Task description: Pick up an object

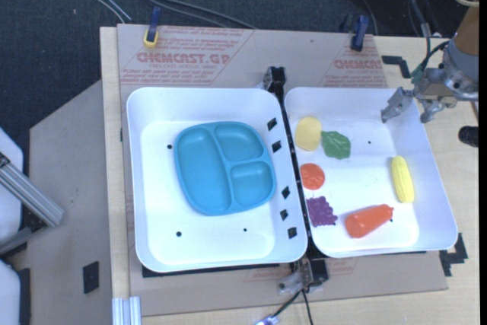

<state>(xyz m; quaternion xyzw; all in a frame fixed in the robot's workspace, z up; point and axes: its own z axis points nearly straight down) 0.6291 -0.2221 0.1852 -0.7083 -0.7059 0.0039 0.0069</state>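
Six toy foods loose in right bin (437,198), none gripped; gripper (412,106) parked at bin's 1 o'clock corner, jaws spread, empty.
Near to far: carrot (368,220) at 6, grapes (321,211) at 7, corn (402,178) at 3, tomato (312,176) at 9, green leaf (335,144) and lemon (307,132) at 11. Well spaced, likely for clean grasps. Blue plate (224,166) centred in left bin (144,186).

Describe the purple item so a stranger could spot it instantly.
Look in the right bin, along its left wall near the front. The bunch of grapes lies there, below the orange tomato and left of the carrot. It alone is purple and knobbly.
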